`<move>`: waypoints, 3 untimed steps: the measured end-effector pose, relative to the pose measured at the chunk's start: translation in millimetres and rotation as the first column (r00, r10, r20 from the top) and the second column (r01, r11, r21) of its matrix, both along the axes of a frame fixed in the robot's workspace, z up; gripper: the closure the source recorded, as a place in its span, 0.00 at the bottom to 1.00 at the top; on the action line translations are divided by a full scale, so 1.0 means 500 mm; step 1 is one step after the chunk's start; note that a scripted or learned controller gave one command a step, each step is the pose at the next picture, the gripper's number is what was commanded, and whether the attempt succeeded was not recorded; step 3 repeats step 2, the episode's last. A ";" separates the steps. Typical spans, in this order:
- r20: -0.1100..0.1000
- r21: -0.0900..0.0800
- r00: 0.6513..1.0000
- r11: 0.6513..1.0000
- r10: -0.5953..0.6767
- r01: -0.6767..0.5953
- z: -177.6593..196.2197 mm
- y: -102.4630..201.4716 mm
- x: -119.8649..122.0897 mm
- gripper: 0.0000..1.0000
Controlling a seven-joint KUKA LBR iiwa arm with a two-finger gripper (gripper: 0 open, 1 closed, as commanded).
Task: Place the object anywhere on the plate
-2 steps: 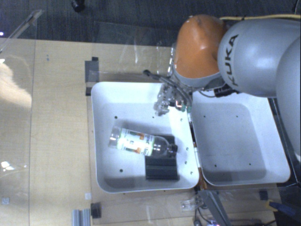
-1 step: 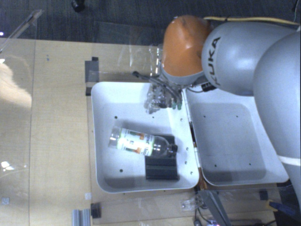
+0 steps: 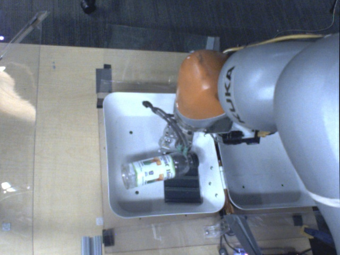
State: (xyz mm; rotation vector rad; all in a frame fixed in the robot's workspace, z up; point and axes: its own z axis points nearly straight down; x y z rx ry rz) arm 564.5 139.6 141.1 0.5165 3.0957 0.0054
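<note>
1. Gripper hangs low in the left bin; jaw state impossible to tell, the wrist hides them.
2. 1 clear bottle lies sideways beneath, beside 1 black block.
3. 2 bins; right bin mostly hidden by the arm.

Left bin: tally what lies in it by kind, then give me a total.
Clear plastic bottle with a green and white label, lying on its side: 1
Black block at the bin's near wall: 1
Total: 2, both in the left bin. The gripper hangs over them; what its tip is doing I cannot make out.
</note>
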 end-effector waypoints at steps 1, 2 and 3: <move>0.004 -0.001 1.000 1.000 -0.016 0.016 0.090 -0.130 0.079 1.00; 0.010 0.002 1.000 1.000 -0.015 0.015 0.112 -0.128 0.083 1.00; 0.010 0.002 1.000 1.000 -0.015 0.015 0.112 -0.128 0.083 1.00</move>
